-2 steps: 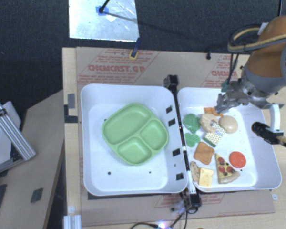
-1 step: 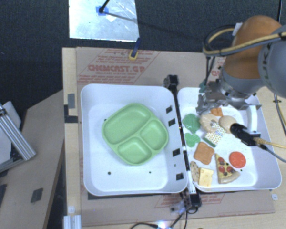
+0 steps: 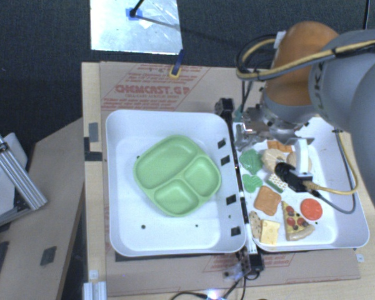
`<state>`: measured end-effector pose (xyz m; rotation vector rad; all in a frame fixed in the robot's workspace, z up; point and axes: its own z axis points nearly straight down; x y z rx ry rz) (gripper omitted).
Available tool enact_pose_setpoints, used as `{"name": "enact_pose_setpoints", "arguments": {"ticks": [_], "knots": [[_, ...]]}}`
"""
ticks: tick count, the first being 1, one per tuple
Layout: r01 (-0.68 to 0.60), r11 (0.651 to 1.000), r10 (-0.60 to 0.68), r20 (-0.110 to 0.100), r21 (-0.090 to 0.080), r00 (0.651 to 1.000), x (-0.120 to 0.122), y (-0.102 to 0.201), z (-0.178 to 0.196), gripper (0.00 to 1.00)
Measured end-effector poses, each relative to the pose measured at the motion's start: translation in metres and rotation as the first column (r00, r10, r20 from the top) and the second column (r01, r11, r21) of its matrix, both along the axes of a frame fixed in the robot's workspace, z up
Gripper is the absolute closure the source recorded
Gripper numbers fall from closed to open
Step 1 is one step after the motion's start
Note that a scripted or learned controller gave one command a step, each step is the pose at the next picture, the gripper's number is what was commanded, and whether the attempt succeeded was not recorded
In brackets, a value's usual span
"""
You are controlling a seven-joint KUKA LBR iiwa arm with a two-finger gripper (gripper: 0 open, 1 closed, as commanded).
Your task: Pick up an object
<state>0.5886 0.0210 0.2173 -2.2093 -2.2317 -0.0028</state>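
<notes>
Two bins, one crowded with toy food

Two white bins are set side by side on the bench. The left bin (image 3: 122,230) is occupied by a green divided plate (image 3: 178,175). The arm (image 3: 337,74) is lowered over the top of the right bin (image 3: 350,230), where the gripper (image 3: 262,127) is seen at the inner edge; whether it is released or clenched cannot be told, and nothing is seen grasped. Just below the gripper, green leaf-shaped pieces (image 3: 250,162) are laid beside a pale bun-like piece (image 3: 274,158). Further below, an orange cracker (image 3: 267,200), a pizza slice (image 3: 295,220), a red tomato slice (image 3: 311,209) and a yellow cheese piece (image 3: 269,232) are spread near the bin's lower rim.
</notes>
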Motion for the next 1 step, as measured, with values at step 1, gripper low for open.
{"name": "enact_pose_setpoints", "arguments": {"ticks": [1], "knots": [[0.0,1.0,0.0,0.002,0.0,1.0,0.006,0.0529,0.0039,1.0]]}}
